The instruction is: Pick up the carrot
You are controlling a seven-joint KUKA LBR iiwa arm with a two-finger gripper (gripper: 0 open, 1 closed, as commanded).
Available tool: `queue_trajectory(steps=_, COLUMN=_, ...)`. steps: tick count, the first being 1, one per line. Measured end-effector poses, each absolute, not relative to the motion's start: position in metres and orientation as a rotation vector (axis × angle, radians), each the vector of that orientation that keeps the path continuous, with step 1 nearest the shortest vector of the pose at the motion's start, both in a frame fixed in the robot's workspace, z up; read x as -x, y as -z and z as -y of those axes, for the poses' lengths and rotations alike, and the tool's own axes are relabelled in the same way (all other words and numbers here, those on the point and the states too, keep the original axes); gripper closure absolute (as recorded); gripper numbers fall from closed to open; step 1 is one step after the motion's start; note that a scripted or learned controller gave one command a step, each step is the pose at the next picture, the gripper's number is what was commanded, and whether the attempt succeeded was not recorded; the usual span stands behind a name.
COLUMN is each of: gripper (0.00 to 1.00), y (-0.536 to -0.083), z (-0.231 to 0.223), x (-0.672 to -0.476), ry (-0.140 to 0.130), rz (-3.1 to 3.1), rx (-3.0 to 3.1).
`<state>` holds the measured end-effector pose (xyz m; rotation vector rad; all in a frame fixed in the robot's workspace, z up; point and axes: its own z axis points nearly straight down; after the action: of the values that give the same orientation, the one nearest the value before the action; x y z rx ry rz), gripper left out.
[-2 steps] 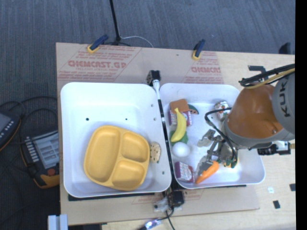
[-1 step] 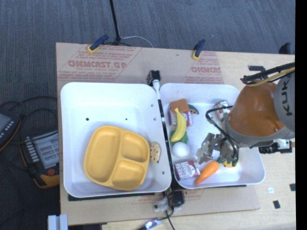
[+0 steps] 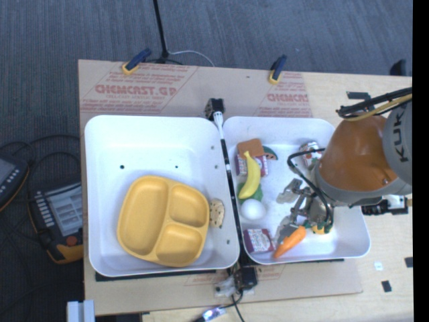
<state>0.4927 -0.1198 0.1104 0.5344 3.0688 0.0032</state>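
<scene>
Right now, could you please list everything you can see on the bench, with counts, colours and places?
Shallow white plastic bins: two, side by side on the bench.
Yellow three-compartment plastic tray: one, left bin.
Speckled tan cookie: one, left bin, by the tray's right edge.
Yellow banana: one, right bin, upper left.
White egg-like ball: one, below the banana.
Orange carrot: one, right bin, near front edge.
Small dark-red packet: one, left of the carrot.
Grey-and-orange robot arm: one, from the right; its jaws just above the carrot.
</scene>
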Motion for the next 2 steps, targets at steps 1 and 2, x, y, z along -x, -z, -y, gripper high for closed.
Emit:
queue_trajectory(steps=1, gripper=0.00, y=-0.091, z=0.121, x=-0.489, ry=-0.003, rz=-3.078, rx=-0.560)
queue_trajectory(steps=2, gripper=1.00, y=-0.102, z=0.121, x=-0.491, ry=-0.006, rz=-3.069, rx=-0.564)
